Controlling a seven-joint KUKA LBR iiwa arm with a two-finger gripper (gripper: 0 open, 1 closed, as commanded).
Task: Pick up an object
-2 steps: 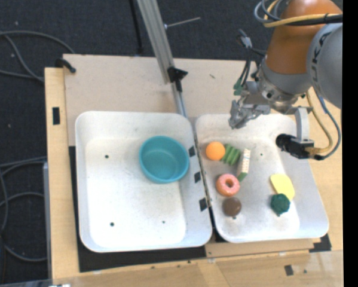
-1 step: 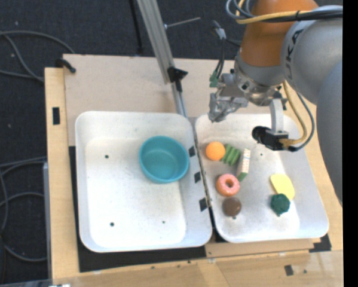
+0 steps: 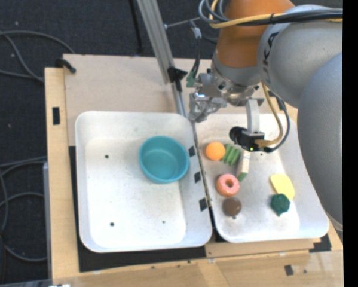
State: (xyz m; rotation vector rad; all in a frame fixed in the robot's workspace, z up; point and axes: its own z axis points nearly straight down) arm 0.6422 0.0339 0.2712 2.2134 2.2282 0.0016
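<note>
Nearest: grey arm [image 3: 313, 76] over right bin [image 3: 310, 220]. Hand [image 3: 201, 107] above bins' shared wall, far edge; grip impossible to tell. Near it: orange ball [image 3: 214, 150], green piece [image 3: 232, 155], pink doughnut [image 3: 228, 185]. Teal bowl [image 3: 163, 159] mid left bin [image 3: 95, 220].

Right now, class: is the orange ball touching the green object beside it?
Touching: the camera view shows the orange ball pressed against the green object, with no white bin floor between them.

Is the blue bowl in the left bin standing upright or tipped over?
Upright. The bowl shows its round open mouth and inside to the camera above, with its rim level, resting in the left bin.
</note>
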